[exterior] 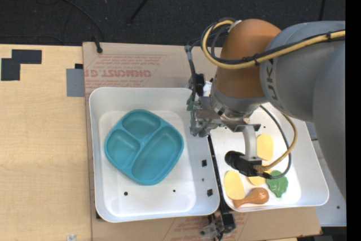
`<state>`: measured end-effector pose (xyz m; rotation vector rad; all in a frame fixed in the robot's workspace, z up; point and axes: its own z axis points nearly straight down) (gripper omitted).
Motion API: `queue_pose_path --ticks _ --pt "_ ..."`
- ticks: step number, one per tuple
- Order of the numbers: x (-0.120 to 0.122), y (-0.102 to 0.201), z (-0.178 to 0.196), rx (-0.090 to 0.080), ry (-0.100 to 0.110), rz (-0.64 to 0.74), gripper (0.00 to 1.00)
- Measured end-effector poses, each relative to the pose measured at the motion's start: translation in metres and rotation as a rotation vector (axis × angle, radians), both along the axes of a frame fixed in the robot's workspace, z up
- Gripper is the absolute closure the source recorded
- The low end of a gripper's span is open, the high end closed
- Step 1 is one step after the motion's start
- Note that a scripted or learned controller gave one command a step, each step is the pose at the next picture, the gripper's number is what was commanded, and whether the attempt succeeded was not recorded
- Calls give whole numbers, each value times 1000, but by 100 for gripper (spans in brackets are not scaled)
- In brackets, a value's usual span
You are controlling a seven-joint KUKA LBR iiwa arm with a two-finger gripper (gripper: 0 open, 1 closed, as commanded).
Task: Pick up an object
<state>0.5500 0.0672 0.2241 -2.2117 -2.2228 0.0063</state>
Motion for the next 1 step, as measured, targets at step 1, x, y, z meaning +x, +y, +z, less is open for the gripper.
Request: queue_pose_path --ticks 1 --pt "-19 42 8 -1 -1 -1 100"
